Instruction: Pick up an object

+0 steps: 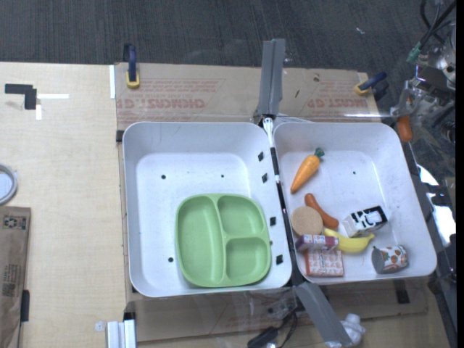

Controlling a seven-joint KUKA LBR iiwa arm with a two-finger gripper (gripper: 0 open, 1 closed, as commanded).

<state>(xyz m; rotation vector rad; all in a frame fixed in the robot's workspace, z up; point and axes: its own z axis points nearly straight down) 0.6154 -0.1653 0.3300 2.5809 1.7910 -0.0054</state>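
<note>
Grey arm (433, 71) hangs past the right bin's (391, 145) far corner; jaws wide or narrow, I cannot tell. A carrot (306, 171) and banana (354, 243) lie in that bin, a green plate (222, 239) in the left bin (145, 194)

Left bin (145, 194): the green divided plate (223, 239) occupies the near centre and right, close to the near wall. The far half and the left strip of the floor are open for descent.

Right bin (384, 151): the far half is open except for the carrot (306, 171), lying near the divider (274, 187). The near half is crowded: sausage (321, 210), round cracker (307, 221), banana (353, 242), black-and-white carton (365, 219), flat red-printed packet (324, 263) and small can (390, 258) lie touching or just beside one another, leaving little side clearance. The raised bin walls restrict low lateral approach.
</note>
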